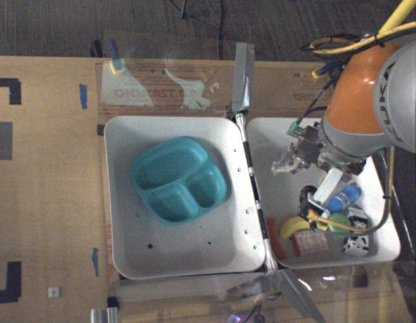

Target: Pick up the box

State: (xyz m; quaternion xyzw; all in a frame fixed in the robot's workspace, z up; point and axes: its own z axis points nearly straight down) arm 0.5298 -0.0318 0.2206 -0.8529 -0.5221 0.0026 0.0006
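Reaching in from three o'clock, the arm [369, 99] hangs over the right bin [275, 147], its gripper [295, 159] low near that bin's nine o'clock side. Whether anything sits between the fingers I cannot tell; they blur against the white floor. A small reddish-brown box [310, 242] lies at the bin's six o'clock end, well apart from the gripper, just beside a yellow banana [292, 227] and a red item [276, 247] by the wall. At about four o'clock lie a blue bottle [344, 198] and a black-and-white carton [356, 245], possibly a toy. A teal divided plate [180, 179] rests in the left bin [127, 247].
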